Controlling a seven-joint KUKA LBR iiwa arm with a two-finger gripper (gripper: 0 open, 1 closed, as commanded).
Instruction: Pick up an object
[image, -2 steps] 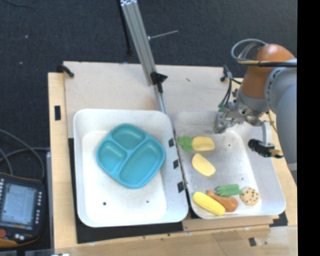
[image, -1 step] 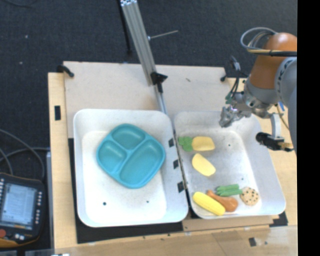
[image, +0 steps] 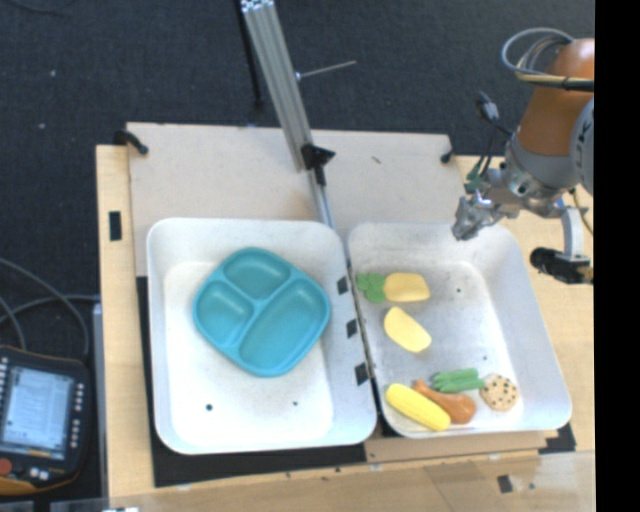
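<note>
The pincer was seen above the far edge of the right bin; whether it was open could not be told. A lone yellow piece mid-bin was best approached from straight above.

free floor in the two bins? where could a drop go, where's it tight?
Left bin: bare strip along the near edge, below the blue divided plate. Right bin: bare along the far wall under the gripper, and on the right side past the yellow piece. Crowded: the near corner, where corn, carrot and cookie bunch together.
</note>
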